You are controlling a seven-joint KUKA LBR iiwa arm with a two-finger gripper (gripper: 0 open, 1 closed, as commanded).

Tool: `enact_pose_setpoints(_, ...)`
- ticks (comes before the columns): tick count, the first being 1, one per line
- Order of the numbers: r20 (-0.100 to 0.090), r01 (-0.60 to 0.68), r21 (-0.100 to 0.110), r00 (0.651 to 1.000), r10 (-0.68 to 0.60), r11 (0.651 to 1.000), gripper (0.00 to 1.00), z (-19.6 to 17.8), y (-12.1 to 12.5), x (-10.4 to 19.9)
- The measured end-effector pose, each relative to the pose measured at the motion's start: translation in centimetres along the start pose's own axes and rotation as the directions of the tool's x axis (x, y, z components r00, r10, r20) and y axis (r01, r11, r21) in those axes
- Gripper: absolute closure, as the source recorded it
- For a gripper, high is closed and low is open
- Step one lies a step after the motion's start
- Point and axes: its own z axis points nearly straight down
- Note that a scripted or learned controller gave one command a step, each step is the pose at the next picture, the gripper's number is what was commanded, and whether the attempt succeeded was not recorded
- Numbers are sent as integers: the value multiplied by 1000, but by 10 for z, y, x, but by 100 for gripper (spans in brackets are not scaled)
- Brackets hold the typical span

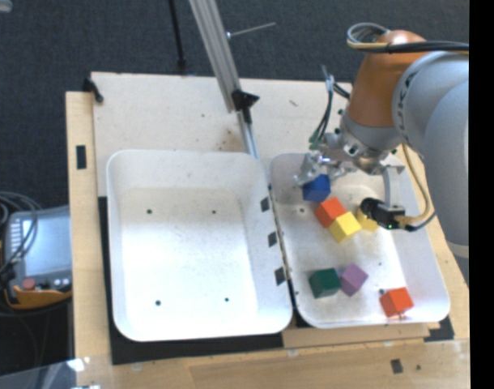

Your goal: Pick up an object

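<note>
Bins [190, 314] smooth white plastic, speckled; bench [150, 104] matt board, perhaps wood; mast [215, 39] ribbed bare metal.

Robotics lab, test-bench setup. Plywood bench [81, 217] on dark carpet floor [85, 23], two shallow white bins [117, 168] side by side at centre. Grey industrial arm with orange band [376, 79] enters from 2 o'clock, loose cables on it. Aluminium extrusion post [215, 39] rises toward 12 o'clock. Small control box with screen [38, 245] and wires at 9 o'clock. Coloured toy blocks [344, 227] at 4 o'clock, typical grasp-trial props.
</note>
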Motion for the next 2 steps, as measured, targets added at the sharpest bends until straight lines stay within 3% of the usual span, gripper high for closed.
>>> enact_pose_setpoints(2,0,2,0,1000,-2,1000,100,-100,-9,-10)
